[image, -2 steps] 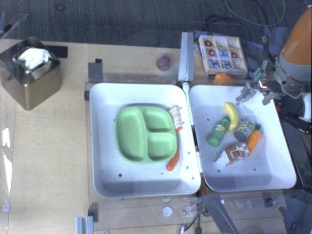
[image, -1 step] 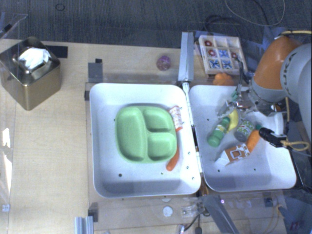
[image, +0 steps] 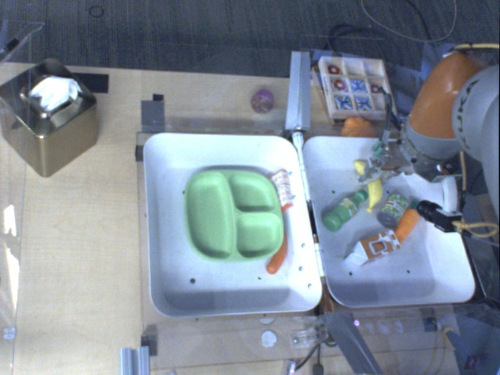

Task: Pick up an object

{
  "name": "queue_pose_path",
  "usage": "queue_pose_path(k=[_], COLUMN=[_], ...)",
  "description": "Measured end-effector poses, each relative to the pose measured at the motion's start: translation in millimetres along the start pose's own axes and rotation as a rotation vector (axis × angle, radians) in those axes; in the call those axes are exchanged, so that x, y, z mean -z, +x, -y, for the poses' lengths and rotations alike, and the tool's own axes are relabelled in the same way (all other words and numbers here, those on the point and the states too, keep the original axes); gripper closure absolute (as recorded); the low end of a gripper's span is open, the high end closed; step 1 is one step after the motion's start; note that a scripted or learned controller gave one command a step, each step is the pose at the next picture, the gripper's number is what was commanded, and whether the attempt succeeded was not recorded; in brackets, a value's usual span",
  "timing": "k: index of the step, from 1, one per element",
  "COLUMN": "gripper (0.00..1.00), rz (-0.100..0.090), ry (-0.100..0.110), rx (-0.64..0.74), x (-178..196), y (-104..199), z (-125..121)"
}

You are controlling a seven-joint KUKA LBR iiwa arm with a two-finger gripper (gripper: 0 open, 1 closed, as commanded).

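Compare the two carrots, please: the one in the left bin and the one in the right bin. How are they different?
The carrot in the left bin looks longer and thinner; the carrot in the right bin looks shorter and stubbier. The left one lies against the green divided plate, beside a small packet; the right one lies among other small items, next to a can. Both are orange and lie flat, slanted the same way.

No legible text, brand or number anywhere. Tic-tac-toe board (image: 352, 87) behind the right bin: red O and blue X marks in its squares. Small packet (image: 282, 187) at the green tray's edge: red-and-white print, too small to read. Orange-and-white carton (image: 378, 246) in right bin: markings blurred, unreadable.
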State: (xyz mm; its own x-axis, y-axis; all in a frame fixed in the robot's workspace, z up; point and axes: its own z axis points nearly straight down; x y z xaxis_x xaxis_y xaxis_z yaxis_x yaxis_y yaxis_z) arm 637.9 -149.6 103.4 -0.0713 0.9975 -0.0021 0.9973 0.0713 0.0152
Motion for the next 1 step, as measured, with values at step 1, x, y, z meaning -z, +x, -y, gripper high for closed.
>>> queue_pose_path(k=[1], gripper=[1.00], rz=[-0.002], ry=[0.006], rx=[0.078], x=[84.4], y=[33.4], z=[14.2])
